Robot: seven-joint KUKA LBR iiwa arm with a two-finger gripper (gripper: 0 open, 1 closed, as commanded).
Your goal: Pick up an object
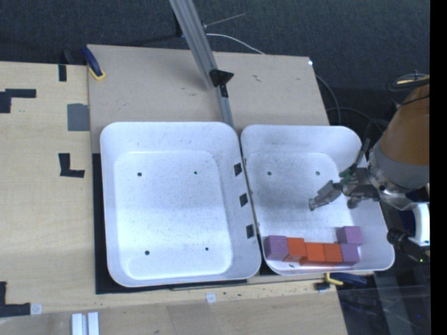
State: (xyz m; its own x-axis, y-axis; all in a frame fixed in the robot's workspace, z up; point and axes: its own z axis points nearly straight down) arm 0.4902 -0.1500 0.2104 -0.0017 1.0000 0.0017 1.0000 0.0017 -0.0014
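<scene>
scene: a tabletop seen from above at a slant, carrying two shallow white bins side by side.
left bin: speckled white floor, nothing to grasp lying in it.
right bin: holds all the blocks, gathered along its near edge.
blocks: a purple block at the left end, two orange blocks touching in the middle, and two purple blocks stacked or leaning together at the right end.
arm: grey with an orange band, reaching in from the right edge over the right bin.
gripper: hangs over the right side of the right bin, near the row of blocks but apart from it; whether it is spread or pressed together, i cannot tell.
held item: no block is seen at the gripper.
progress: judged early; nothing is picked yet, every block rests in the bin.
left to do: move over a block, descend, close on it and lift.
</scene>
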